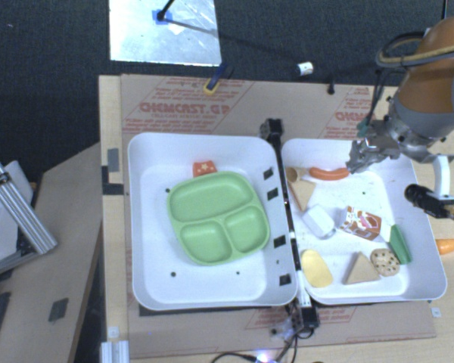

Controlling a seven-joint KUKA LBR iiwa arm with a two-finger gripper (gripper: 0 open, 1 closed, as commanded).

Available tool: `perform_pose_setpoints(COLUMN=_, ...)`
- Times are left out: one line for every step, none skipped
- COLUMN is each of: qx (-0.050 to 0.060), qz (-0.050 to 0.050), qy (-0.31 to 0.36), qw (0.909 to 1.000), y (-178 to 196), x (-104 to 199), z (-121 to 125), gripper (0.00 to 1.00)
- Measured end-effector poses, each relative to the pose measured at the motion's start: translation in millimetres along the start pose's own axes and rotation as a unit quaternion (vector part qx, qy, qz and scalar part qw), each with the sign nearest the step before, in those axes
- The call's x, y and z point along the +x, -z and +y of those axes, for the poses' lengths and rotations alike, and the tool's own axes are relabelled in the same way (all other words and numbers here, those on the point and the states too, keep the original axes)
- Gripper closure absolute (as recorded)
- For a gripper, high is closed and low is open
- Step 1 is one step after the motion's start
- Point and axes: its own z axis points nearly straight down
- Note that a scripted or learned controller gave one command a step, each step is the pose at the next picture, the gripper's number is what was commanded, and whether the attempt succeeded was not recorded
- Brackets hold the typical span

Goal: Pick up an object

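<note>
Over the right bin (420,274), near its far edge, the gripper (358,160) hangs low at the end of the grey arm, whose orange band (435,48) sits up at the view's right. Its tip is just beside the right end of a toy sausage (328,174), an orange-red piece lying crosswise on the bin floor; whether the two touch cannot be told. Whether the gripper is clenched or released cannot be told from this angle, and nothing is seen grasped in it.

Other pieces lie scattered in the same bin. A tan wedge (300,193) sits against the left wall just below the sausage, and a small white block (318,221) lies near the middle. To its right stands a brown and white carton (362,223), tilted. A green stick (399,243) lies nearer the right wall. Along the near side are a yellow piece (315,268), a tan triangular slice (361,270) and a speckled cookie (384,261), the cookie touching the slice. A black fitting (429,197) juts over the right rim.

The left bin (147,225) holds a green divided tray (216,216) with three compartments, and a small red block (204,169) lies just beyond the tray's far edge. Both bins rest on a cardboard sheet (185,106).
</note>
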Motion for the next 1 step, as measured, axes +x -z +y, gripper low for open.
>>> perform_pose_setpoints(qx=0.001, qz=0.001, qy=0.001, qw=1.0, y=-12.9, x=38.3, z=-37.8, gripper=1.0)
